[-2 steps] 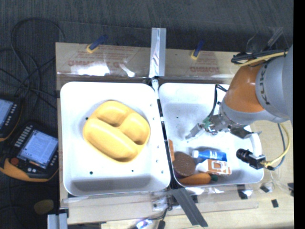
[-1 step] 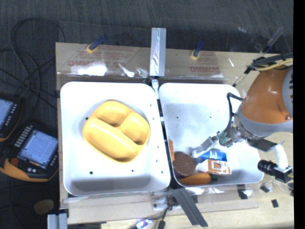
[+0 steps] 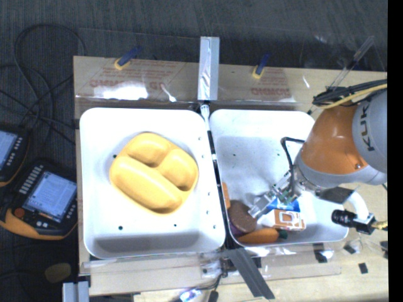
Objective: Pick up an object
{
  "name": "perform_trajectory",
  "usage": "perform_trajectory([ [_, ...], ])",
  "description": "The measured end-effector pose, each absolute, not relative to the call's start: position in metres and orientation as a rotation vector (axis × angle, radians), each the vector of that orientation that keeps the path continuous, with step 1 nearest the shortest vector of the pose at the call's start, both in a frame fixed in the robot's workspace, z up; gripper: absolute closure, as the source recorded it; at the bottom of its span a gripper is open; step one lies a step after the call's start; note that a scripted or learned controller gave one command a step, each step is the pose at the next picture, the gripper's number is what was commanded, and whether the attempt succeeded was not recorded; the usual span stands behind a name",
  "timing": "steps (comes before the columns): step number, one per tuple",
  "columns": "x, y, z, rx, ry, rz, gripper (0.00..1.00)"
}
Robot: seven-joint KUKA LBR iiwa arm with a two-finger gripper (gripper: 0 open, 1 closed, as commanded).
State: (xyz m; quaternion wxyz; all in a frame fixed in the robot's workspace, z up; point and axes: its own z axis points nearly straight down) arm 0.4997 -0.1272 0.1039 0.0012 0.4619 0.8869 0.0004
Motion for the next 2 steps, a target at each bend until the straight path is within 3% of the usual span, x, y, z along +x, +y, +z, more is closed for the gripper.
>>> perform_trajectory([
  [1, 0.553, -0.135, 0.159, 1.184, 2.91, 0.001, 0.0],
  [2, 0.566, -0.13, 0.09, 1.168, 2.903, 0.0, 0.0],
])
